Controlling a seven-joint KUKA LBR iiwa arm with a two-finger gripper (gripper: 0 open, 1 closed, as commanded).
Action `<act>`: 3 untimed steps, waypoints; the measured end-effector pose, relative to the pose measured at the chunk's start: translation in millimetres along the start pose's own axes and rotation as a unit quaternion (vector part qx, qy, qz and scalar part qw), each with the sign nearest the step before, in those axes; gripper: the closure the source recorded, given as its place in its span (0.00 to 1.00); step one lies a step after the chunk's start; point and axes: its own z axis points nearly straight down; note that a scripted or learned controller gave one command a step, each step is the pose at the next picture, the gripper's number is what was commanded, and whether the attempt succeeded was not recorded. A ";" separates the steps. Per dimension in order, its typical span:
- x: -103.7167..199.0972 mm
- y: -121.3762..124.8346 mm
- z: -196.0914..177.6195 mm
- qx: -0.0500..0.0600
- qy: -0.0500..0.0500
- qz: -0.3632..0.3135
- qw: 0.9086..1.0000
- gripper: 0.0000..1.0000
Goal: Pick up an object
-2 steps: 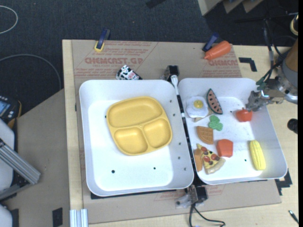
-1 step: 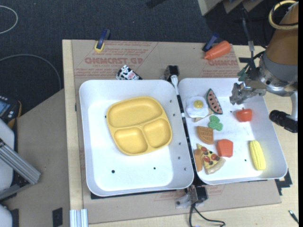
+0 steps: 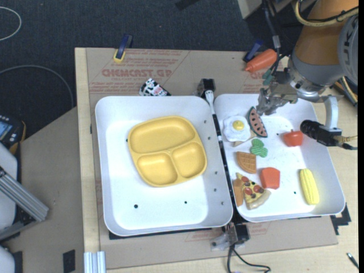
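Gripper at upper right of frame, low over the right bin just above the watermelon slice, finger state can't tell; fried egg, tomato, corn lie nearby.

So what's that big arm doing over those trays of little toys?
It's a robot arm trying to pick up one toy. Its end effector hangs over the back of the right bin, just above the watermelon slice and beside the fried egg. Nothing looks lifted yet: the corn, pizza slice and other toy foods lie in the bin. The left bin holds a yellow divided plate.
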 end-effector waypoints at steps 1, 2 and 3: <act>48.9 17.1 5.9 0.001 0.000 0.000 1.000 1.00; 44.4 17.4 5.8 0.001 -0.001 0.003 1.000 1.00; 48.8 8.9 13.4 0.004 0.000 0.003 1.000 1.00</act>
